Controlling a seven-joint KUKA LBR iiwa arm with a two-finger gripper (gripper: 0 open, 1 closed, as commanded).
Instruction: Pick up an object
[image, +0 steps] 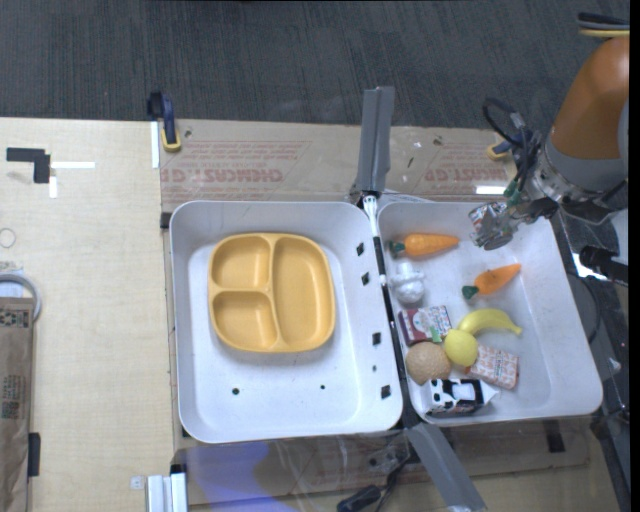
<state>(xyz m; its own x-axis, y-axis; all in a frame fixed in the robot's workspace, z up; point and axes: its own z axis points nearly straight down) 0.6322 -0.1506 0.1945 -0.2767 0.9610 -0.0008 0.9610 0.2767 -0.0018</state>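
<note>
While the bench (80, 300) lies pale and bare at the left, two white bins sit side by side. Left bin (200, 400) bears a yellow tray (272, 292) with open floor around it. Right bin (560, 330) crowds carrots (430, 244), a banana (488, 321), a lemon (460, 347) and packets toward its near left; its far right stays free. Over that far edge hangs the gripper (492, 226), nothing seen between its fingers; spread or closed, I cannot tell.
</note>
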